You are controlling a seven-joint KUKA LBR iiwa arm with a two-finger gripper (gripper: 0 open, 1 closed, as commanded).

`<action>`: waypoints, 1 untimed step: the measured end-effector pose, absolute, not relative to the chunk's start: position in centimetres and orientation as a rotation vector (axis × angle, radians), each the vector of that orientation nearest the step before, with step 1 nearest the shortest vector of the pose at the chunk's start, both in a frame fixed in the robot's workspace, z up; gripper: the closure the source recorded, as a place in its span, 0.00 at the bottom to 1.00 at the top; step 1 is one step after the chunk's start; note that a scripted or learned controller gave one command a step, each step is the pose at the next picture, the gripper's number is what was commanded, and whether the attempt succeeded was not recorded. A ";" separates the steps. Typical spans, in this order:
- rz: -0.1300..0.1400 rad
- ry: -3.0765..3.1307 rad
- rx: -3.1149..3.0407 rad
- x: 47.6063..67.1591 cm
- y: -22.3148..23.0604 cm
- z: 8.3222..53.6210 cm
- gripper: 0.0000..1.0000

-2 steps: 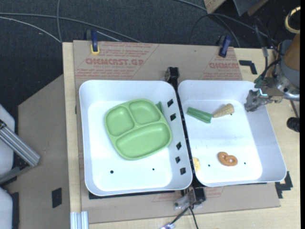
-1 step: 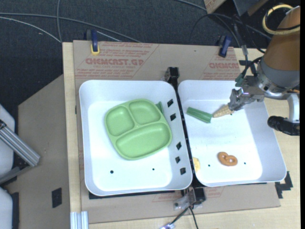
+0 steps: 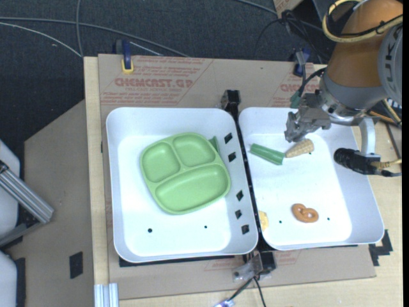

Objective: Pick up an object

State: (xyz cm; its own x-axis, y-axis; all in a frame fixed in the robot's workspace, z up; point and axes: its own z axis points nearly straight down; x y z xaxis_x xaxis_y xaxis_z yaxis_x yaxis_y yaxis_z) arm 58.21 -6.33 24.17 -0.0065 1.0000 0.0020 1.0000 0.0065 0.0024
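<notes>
My gripper (image 3: 294, 132) hangs over the back of the right bin (image 3: 348, 226), near its middle. Just below and right of its tip lies a tan ribbed cone (image 3: 300, 149). A green wedge-shaped piece (image 3: 266, 153) lies to the left of the cone, close to the divider. An orange pretzel-shaped toy (image 3: 305, 213) rests toward the front of the same bin. A small yellow bit (image 3: 262, 220) sits at the bin's front left edge. Nothing shows between the fingers.
The left bin (image 3: 128, 222) holds a green three-compartment plate (image 3: 185, 172). Black clips (image 3: 231, 155) run along the divider between the bins. Cardboard (image 3: 160, 78) lies under both bins, with clamps at its back corners.
</notes>
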 end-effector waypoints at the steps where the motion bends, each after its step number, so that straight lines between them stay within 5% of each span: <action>1: 0.003 2.230 2.214 59.6 -0.6 22.9 1.00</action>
